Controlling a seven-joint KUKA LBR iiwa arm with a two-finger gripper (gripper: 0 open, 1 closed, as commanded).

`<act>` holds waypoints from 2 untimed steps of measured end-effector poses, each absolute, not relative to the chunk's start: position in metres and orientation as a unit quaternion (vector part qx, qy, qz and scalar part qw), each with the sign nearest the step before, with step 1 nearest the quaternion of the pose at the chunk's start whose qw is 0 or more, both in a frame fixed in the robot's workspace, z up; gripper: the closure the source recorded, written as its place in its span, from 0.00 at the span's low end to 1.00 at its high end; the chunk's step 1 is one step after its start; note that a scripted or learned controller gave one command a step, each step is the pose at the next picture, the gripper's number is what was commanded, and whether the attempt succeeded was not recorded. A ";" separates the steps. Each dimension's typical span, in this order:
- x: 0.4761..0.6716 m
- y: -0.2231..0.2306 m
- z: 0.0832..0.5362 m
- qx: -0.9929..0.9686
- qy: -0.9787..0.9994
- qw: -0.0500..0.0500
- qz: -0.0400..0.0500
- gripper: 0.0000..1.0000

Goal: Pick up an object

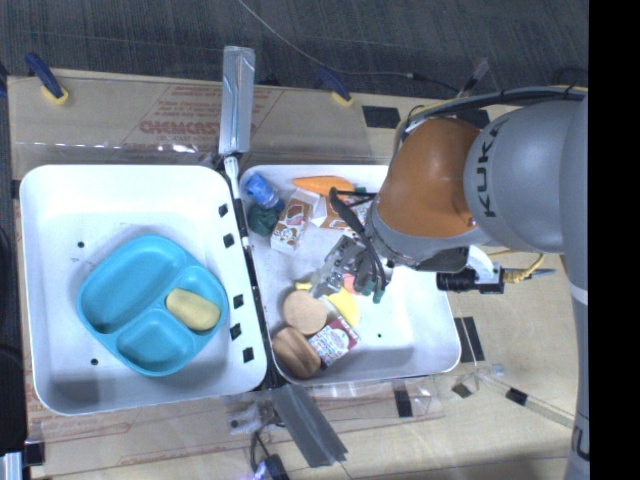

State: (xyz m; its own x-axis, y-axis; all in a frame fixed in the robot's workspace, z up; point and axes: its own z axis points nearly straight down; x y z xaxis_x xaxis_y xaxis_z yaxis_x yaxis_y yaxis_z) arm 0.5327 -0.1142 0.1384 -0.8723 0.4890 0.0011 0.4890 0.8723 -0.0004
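My gripper (351, 280) hangs low in the middle of the right bin (432, 336), below the orange wrist band. Its fingers stand open, and nothing shows held between them. A yellow piece (344, 306) lies just under and in front of it. Close by on the left are a round tan disc (305, 313), a brown bun (291, 352) and a small red-and-white packet (334, 342). Further back lie a small printed carton (292, 224), a blue bottle (262, 192) and an orange item (322, 183) partly behind the arm.
The left bin (60, 208) holds a blue divided plate (125, 288) with a yellow lump (193, 309) in one compartment. A divider wall (243, 258) separates the bins. The arm's body covers the right bin's far right part.
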 end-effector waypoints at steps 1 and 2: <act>0.594 -0.091 0.168 -0.422 -0.907 -0.002 0.000 1.00; 0.582 -0.138 0.153 -0.285 -0.959 0.001 0.000 1.00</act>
